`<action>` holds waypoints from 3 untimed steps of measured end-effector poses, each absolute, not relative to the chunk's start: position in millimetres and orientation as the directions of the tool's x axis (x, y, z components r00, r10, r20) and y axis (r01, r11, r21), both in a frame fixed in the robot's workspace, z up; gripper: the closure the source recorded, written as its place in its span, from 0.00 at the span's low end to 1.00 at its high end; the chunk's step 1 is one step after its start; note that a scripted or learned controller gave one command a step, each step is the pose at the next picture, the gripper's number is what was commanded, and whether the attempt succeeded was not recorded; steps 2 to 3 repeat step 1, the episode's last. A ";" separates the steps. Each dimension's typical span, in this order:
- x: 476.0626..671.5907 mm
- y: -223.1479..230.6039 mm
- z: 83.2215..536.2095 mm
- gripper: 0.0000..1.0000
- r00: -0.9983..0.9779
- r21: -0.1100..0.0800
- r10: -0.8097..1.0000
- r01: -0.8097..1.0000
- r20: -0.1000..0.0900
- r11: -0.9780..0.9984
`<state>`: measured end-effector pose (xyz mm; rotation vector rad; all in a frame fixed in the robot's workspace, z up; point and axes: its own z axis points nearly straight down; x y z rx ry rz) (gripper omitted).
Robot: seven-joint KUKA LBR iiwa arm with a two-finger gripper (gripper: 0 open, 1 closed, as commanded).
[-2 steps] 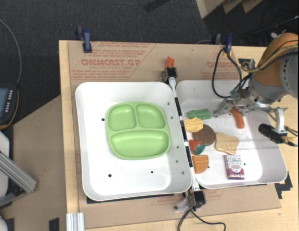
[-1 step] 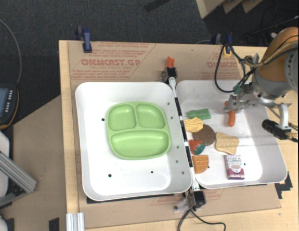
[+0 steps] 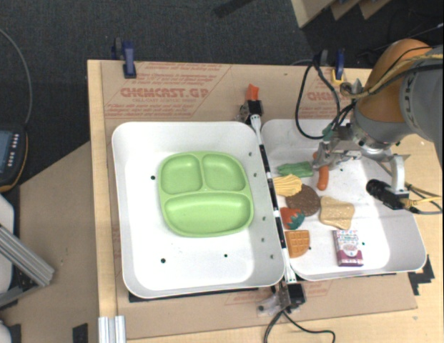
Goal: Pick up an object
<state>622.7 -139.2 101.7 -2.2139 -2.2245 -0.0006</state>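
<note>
Two white bins sit side by side on my worktop (image 3: 171, 84), which is covered with a brown cardboard sheet printed with red lettering. The left bin (image 3: 136, 213) holds a green divided plate (image 3: 204, 193) with three compartments, lying flat near the middle. The right bin (image 3: 400, 245) holds the loose things, gathered toward its left half. A green leafy piece (image 3: 296, 168) lies near the divider between the bins, and just right of it is an orange-red carrot-like stick (image 3: 322, 178), lying roughly upright in the view. Below the green piece is a yellow ridged piece (image 3: 287, 185); a dark brown round patty (image 3: 304, 201) touches it from below and to the right. A tan slice of toast (image 3: 337, 212) lies just right of the patty. A small red piece (image 3: 288, 216) sits by the divider under the patty, with an orange waffle-like square (image 3: 298, 243) below it. A small pink and white carton (image 3: 348, 247) lies near the bin's front, well apart from the carrot-like stick.

My arm comes in from the right, orange band above the wrist, and my hand (image 3: 334, 151) is low over the upper part of the right bin, just above the carrot-like stick and beside the green piece. I cannot tell whether the hand is open or closed, nor whether it touches anything
</note>
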 end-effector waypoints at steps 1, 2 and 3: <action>618.1 -58.5 191.0 1.00 -0.009 0.010 1.000 1.000 0.002 0.009; 618.1 -58.5 191.0 1.00 -0.009 0.010 1.000 1.000 0.002 0.009; 618.1 -58.5 191.0 1.00 -0.009 0.010 1.000 1.000 0.002 0.009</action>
